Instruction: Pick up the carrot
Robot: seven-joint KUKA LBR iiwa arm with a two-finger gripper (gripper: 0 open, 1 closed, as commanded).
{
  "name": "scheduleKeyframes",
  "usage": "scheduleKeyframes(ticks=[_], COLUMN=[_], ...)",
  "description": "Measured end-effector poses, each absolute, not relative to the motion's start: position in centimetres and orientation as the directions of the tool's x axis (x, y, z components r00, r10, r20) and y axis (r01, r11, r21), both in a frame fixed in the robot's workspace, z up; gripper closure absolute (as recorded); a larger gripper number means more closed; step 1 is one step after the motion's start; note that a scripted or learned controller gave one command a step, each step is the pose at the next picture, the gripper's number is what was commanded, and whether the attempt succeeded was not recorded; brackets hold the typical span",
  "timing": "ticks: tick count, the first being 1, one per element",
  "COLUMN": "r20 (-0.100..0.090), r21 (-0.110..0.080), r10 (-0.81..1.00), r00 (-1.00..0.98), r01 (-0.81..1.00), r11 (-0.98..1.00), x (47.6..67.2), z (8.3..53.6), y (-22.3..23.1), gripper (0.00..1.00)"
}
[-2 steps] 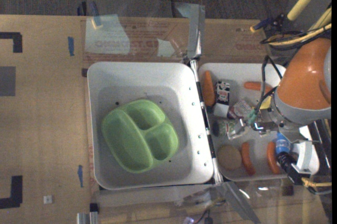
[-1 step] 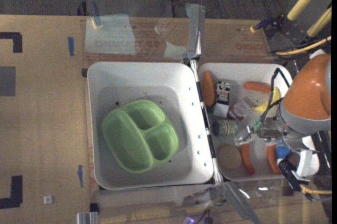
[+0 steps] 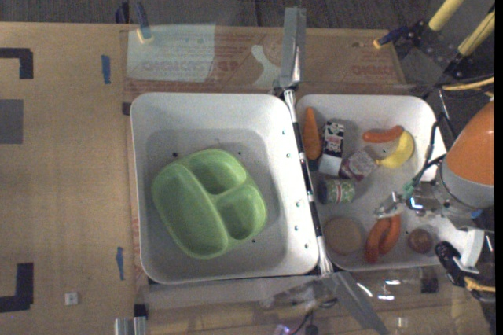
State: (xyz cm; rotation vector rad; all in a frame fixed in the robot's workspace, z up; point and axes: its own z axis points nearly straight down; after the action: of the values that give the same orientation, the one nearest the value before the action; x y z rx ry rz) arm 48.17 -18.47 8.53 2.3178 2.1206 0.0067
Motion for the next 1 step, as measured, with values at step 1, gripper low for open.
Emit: scheduleKeyframes(ticks=[1], r20=[0.003], r21=[0.003], r10=[0.996], r00=[0.089], r01=[0.996], r11=[-0.089], x=[48.16], z=[8.53], y=[-18.48], gripper=[0.0])
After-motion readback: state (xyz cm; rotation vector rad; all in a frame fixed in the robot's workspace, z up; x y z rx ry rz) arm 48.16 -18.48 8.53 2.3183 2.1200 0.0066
